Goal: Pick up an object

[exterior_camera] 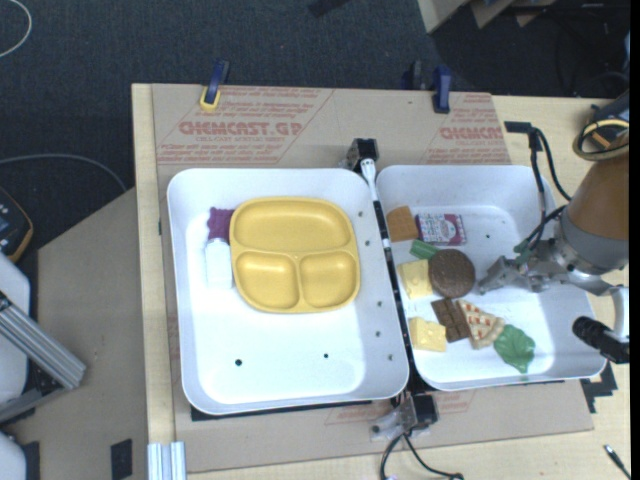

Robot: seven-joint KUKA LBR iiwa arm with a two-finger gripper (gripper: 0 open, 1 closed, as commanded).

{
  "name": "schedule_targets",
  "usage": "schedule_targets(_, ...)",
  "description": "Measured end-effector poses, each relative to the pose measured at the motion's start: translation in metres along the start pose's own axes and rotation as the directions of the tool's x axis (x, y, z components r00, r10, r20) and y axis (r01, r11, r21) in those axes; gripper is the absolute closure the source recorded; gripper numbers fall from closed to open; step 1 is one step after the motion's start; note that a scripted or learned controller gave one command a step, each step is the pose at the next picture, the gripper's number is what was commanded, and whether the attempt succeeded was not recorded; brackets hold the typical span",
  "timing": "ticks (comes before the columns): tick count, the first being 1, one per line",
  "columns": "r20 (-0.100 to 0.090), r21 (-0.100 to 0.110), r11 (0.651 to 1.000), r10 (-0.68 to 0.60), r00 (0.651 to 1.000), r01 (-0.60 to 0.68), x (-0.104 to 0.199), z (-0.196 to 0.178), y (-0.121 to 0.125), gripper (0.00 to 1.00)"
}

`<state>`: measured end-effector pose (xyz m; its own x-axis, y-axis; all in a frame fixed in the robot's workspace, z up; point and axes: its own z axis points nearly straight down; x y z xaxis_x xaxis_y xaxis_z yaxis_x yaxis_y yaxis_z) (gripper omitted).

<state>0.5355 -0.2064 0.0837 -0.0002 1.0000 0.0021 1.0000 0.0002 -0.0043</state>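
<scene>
Round brown cookie-like disc [452, 272] sits left of the gripper [497, 274]; fingers look empty but can't tell how open. Approach stage; next it needs lining up.

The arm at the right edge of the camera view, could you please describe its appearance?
The grey KUKA arm carries a wide orange band above its wrist. It ends in a slim, metallic grey two-finger gripper. Black cables run alongside it.
</scene>
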Motion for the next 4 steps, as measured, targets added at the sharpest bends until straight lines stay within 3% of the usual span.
schedule_targets(1, 0.002, -0.004, 1.000, 0.001, 1.000, -0.001, -0.001, -0.012, 0.001, 1.00)
schedule_targets(2, 0.006, -0.012, 1.000, -0.001, 1.000, 0.001, 0.000, -0.066, 0.012, 1.00)
schedule_targets(3, 0.006, -0.012, 1.000, -0.002, 1.000, 0.002, 0.004, -0.127, 0.008, 1.00)
schedule_targets(4, 0.005, -0.009, 1.000, -0.001, 1.000, 0.001, 0.004, -0.142, 0.009, 1.00)
